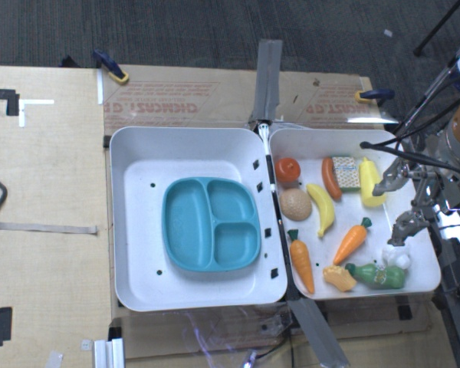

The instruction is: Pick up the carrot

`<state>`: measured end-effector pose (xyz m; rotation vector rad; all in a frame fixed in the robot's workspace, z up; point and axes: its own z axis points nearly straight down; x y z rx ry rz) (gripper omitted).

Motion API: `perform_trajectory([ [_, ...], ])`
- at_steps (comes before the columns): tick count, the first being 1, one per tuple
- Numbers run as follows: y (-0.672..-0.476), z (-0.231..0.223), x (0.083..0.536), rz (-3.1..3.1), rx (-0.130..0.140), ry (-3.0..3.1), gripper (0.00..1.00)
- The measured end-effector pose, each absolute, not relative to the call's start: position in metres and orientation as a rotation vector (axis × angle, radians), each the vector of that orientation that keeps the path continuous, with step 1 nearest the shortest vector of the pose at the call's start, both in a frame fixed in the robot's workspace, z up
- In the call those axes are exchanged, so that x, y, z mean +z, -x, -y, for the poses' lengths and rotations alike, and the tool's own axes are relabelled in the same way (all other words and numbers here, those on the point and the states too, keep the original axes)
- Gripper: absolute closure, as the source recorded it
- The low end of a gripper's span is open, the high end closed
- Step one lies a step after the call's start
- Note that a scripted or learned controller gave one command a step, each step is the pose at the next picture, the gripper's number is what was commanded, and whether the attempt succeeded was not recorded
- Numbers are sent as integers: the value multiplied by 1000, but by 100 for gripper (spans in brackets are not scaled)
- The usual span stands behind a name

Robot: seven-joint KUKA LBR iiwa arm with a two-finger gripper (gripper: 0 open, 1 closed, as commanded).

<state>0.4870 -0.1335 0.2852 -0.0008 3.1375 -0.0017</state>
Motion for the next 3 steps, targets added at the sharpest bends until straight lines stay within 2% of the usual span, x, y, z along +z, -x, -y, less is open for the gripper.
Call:
perform_trajectory([
  [1, -504, 177, 110, -3114, 0, -404, 0],
  [2, -482, 108, 94, -3076, 0, -571, 0],
  [3, -484, 108, 104, -3075, -1, -565, 100],
])
